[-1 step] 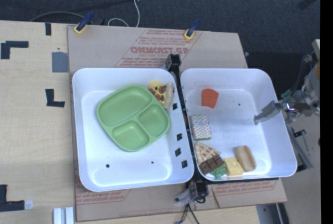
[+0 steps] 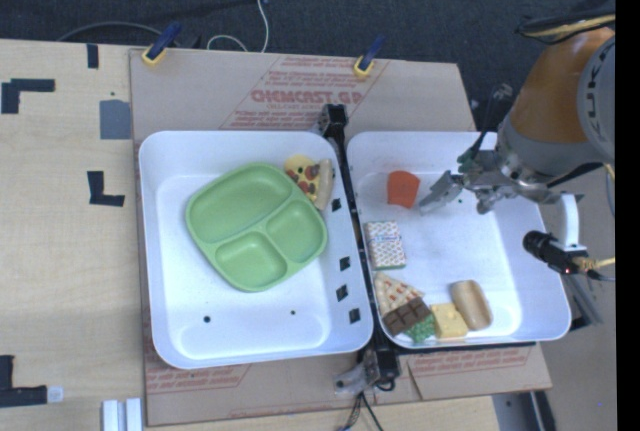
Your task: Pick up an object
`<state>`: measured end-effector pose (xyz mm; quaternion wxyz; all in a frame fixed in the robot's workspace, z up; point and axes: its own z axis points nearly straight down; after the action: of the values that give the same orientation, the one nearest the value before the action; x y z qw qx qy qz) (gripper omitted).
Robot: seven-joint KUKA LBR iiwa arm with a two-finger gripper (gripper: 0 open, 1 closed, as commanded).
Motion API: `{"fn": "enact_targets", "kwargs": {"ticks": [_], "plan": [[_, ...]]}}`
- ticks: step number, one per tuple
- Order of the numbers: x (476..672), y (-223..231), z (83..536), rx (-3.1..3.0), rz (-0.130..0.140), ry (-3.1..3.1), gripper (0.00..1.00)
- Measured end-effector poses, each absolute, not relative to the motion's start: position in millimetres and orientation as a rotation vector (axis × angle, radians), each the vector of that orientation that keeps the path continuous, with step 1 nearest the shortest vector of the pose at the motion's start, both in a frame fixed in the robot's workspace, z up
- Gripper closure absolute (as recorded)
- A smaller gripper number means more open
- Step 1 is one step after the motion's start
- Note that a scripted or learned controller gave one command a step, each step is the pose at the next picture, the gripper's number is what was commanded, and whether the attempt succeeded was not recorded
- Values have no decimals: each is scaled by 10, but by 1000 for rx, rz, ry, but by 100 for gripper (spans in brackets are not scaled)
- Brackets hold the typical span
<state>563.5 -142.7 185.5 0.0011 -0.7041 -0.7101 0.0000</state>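
You have 2 bins side by side on the bench (image 2: 60, 219). In the left bin (image 2: 160, 319) a divided plate (image 2: 256, 227) sits near the middle, with a pizza slice (image 2: 309, 177) touching its far right edge. In the right bin (image 2: 520, 309) a cup (image 2: 403, 188) lies toward the back left, the gripper (image 2: 462, 191) to its right. A wrapped packet (image 2: 385, 244) lies nearer you, and along the front wall sit a waffle (image 2: 395, 295), a bread roll (image 2: 470, 303) and small blocks between them.

Arm (image 2: 570, 99) cut off at right
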Motion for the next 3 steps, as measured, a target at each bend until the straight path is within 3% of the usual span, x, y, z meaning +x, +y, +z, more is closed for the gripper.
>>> {"fn": "enact_targets", "kwargs": {"ticks": [1,2,3], "plan": [[6252,-1000,1520,-2213,-2,-2230,0],[6571,-940,807,-2218,3,-2226,0],[6561,-942,940,-2218,5,-2225,100]]}}
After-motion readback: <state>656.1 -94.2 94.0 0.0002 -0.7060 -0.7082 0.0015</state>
